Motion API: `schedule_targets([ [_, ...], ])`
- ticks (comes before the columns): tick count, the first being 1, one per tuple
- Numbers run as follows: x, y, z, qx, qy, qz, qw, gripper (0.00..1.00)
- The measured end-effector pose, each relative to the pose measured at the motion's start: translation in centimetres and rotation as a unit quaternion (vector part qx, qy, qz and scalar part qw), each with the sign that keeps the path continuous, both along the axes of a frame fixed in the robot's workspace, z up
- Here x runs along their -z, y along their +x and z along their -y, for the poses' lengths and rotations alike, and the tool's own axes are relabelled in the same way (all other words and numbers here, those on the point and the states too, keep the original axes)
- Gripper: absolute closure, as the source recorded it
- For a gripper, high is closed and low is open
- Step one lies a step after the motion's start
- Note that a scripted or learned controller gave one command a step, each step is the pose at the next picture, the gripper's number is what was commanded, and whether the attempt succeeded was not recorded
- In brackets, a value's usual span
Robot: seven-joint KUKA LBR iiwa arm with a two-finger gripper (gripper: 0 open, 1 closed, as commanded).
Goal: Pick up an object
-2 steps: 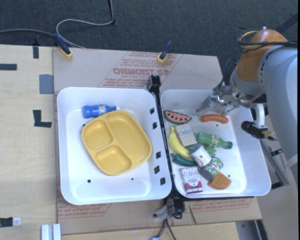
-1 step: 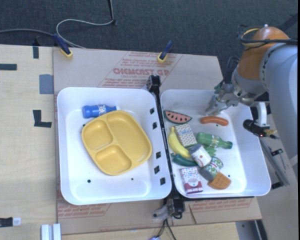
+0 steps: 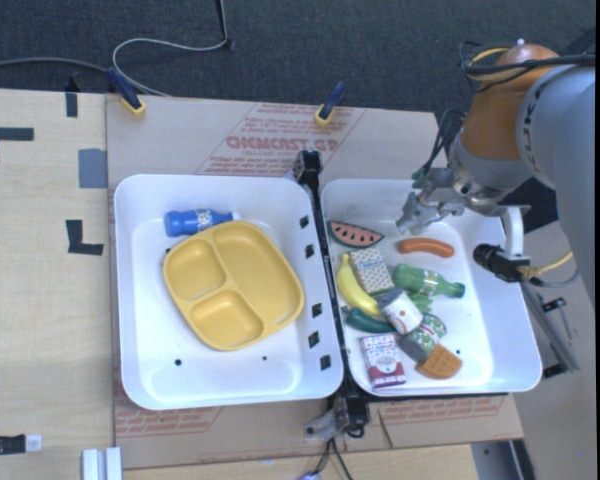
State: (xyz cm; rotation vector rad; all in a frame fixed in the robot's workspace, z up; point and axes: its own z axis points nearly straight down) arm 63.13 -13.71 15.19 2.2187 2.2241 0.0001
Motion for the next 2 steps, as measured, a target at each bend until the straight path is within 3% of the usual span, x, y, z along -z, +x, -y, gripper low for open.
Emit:
schedule_targets([
  [1, 0.1, -0.1, 0.0, 0.0, 0.0001, -0.001, 1.0, 0.0],
  [2, 6.2, -5.7, -1.9, 0.001, -0.0003, 0.005, 1.0, 0.0],
])
